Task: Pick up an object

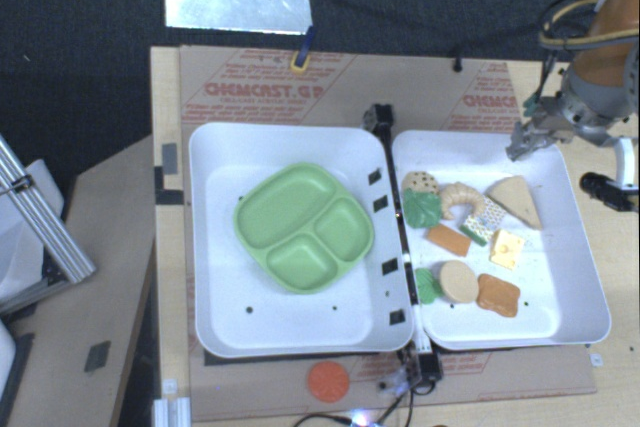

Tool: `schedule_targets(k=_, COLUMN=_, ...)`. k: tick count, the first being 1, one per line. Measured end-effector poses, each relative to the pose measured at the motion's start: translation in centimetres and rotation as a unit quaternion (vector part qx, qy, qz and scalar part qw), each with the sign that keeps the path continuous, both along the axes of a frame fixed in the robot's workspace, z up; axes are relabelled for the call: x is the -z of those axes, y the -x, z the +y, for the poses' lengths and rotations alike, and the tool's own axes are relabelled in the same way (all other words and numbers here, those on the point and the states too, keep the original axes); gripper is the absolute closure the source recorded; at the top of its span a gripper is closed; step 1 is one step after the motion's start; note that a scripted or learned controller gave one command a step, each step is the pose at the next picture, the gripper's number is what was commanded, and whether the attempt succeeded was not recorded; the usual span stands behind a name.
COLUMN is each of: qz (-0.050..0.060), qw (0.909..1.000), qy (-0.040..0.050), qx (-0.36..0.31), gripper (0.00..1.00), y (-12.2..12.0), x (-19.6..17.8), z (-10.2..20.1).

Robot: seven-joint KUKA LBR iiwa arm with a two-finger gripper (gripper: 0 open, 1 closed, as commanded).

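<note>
Green plastic, a divided plate (304,226) fills the left bin (215,315). In the right bin (570,315) the toy foods cluster left of centre, bare floor toward its right wall. A tan wedge (516,199) lies at six o'clock below the gripper (527,141), apart; its finger state I cannot tell.

Two white bins (300,140) (570,260) sit on the worktop. One holds a single green divided plate (304,227); the other holds about ten toy food pieces (467,240).
</note>
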State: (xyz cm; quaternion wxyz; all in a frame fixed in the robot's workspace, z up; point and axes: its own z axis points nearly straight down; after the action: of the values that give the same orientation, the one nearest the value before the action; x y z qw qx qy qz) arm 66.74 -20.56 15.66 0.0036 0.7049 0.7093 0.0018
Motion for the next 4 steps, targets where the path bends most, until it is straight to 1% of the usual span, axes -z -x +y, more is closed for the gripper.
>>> schedule_targets(k=1, qz=-0.001, qw=1.0000, qy=0.0001, qx=-0.001, gripper=1.00, y=-0.5, x=-6.6, z=0.3)
schedule_targets(k=2, qz=0.002, qw=1.0000, qy=-0.0004, qx=-0.001, gripper=1.00, y=-0.6, x=-6.9, z=0.3)
schedule_targets(k=3, qz=0.004, qw=1.0000, qy=-0.0017, qx=-0.001, gripper=1.00, y=2.6, x=-6.3, z=5.5)
schedule_targets(k=4, qz=0.004, qw=1.0000, qy=-0.0018, qx=-0.002, gripper=1.00, y=4.7, x=-7.4, z=10.3)
